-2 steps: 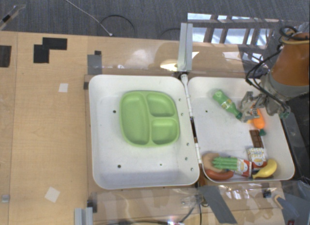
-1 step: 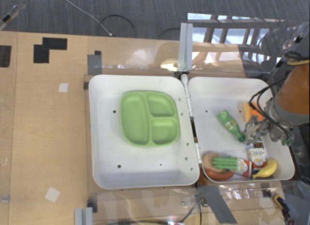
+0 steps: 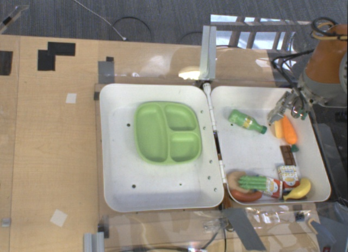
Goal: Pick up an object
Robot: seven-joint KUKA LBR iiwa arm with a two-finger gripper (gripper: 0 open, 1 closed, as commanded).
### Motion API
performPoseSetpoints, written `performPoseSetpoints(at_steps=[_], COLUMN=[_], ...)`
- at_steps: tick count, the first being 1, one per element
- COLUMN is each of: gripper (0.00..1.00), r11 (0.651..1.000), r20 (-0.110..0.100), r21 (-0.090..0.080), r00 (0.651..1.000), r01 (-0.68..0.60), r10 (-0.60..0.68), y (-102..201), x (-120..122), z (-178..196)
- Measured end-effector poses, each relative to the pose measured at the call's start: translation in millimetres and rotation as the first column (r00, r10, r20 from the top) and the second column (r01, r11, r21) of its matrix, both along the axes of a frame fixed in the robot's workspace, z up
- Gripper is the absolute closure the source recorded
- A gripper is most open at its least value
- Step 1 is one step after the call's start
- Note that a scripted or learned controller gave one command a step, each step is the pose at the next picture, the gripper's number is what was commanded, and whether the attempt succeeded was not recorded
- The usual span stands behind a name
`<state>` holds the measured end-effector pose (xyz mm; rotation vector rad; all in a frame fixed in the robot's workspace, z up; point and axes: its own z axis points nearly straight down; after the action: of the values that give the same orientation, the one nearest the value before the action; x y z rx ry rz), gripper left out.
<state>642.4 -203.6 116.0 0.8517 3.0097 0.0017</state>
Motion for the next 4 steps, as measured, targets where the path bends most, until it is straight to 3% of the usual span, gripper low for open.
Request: performPoseSetpoints(at_steps=[1, 2, 3, 4], gripper=[1.00, 0.00, 0.00, 1.00], r11=[1.000, 1.000, 0.994, 0.993], r20=[0.010, -0.003, -0.011, 0.004], r21=[0.000, 0.001, 0.001, -0.004], r00=[1.000, 1.000, 0.994, 0.993], r01=[0.012, 0.016, -0.108, -0.118], r10=[-0.012, -0.016, 0.108, 0.118], y=[57.2, 54.3, -0.8, 2.4], x=[1.9, -1.3, -6.5, -0.7], z=[113.0, 106.2, -23.5, -5.9])
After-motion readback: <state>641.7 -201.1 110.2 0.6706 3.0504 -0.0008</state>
